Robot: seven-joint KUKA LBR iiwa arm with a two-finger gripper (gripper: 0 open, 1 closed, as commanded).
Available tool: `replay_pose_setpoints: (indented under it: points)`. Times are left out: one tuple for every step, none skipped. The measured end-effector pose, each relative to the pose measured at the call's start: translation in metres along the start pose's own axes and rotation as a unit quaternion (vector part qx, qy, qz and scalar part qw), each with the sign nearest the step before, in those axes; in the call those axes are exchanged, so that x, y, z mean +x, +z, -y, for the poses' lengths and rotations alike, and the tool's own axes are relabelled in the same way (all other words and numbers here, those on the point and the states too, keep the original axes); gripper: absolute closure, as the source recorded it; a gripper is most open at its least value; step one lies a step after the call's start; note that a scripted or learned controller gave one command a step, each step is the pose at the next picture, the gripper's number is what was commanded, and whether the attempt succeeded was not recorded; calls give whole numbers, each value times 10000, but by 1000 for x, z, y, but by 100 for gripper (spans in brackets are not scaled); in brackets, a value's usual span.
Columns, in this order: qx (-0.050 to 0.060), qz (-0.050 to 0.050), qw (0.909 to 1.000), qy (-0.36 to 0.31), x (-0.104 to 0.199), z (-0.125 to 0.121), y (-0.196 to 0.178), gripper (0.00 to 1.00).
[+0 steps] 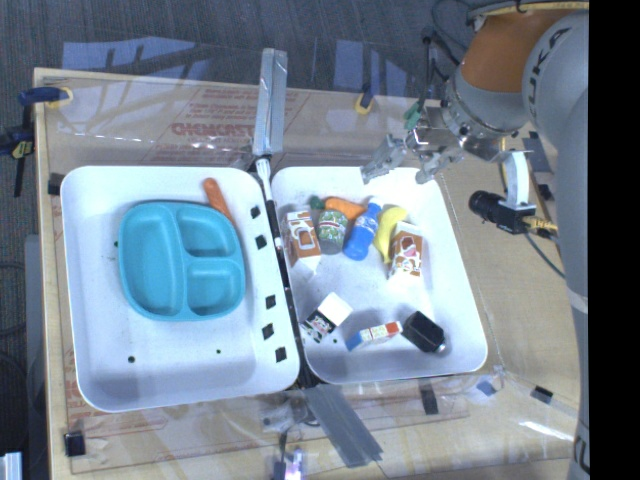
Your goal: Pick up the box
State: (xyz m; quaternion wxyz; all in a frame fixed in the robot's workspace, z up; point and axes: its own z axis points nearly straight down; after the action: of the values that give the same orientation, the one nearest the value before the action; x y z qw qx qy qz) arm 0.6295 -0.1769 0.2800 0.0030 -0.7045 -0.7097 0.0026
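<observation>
I've got the gripper hovering over the back edge of the right bin, its two metal fingers spread apart w/ nothing between them. The arm comes in from the right, smooth grey shell w/ a glossy orange band above the wrist. The box I'm after could be any of several in the right bin: a small carton w/ red-brown print near the divider, another carton in white and brown leaning by the banana, and a small white box w/ dark markings lower down. Can't tell which is meant. All sit well apart from the gripper. Also in there: a blue bottle, rounded; a dark-labelled can; an orange carrot-shaped piece; a flat red/blue/white pack; a black blocky item. The left bin holds a teal plastic tray w/ molded compartments and an orange carrot at its back edge.
</observation>
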Motion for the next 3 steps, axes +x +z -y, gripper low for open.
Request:
replay_pose_setpoints:
  points:
    - [6,-2,9969,-789,29,40,129,0]
    - [-21,45,9935,-1134,53,82,189,0]
    - [-13,2,9974,-724,64,95,139,0]
